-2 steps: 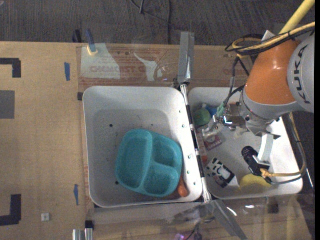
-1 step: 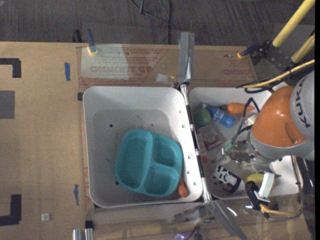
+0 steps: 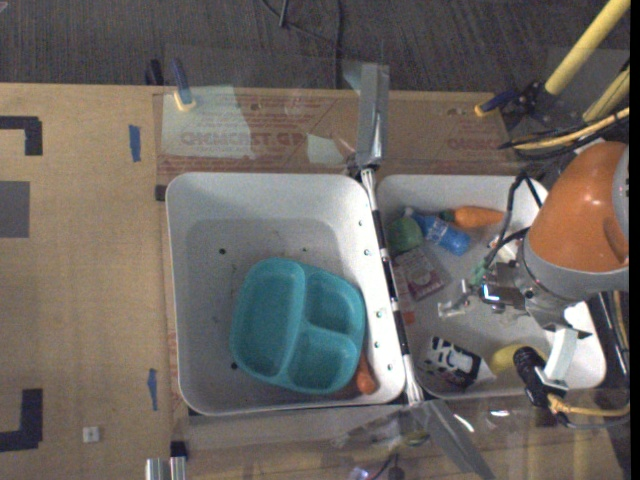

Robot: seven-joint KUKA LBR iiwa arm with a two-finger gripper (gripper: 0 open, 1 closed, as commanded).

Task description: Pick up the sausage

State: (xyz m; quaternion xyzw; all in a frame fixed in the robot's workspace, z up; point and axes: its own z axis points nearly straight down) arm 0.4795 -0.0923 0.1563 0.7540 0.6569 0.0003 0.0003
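Silver-grey metal of the gripper (image 3: 470,301) is seen low over the right bin (image 3: 590,368), near its middle, below the orange band (image 3: 580,218) of the arm, which reaches in from the right. Whether the claw is spread or pressed together cannot be told from this slanted overhead view, and nothing is seen held in it. Just left of the gripper, a flat packet with a pinkish label (image 3: 420,274) is noted on the bin floor. Below the gripper, a black-and-white item (image 3: 452,360) lies near the front wall, with a yellow object (image 3: 505,358) just beside it to the right. The sausage (image 3: 478,216), taken to be the elongated orange piece, is recorded at the far side of the right bin, lying roughly level along the back wall and well apart from the gripper. A blue bottle (image 3: 445,234) lies just beside it, and a green rounded item (image 3: 405,234) sits next to the bottle, close to the divider between the bins. In the left bin (image 3: 200,218), a teal divided plate (image 3: 298,326) is set towards the front right. A small orange piece (image 3: 366,379) is lodged in that bin's front right corner, touching the plate's edge. Brown cardboard (image 3: 80,298) is seen under and around both bins.
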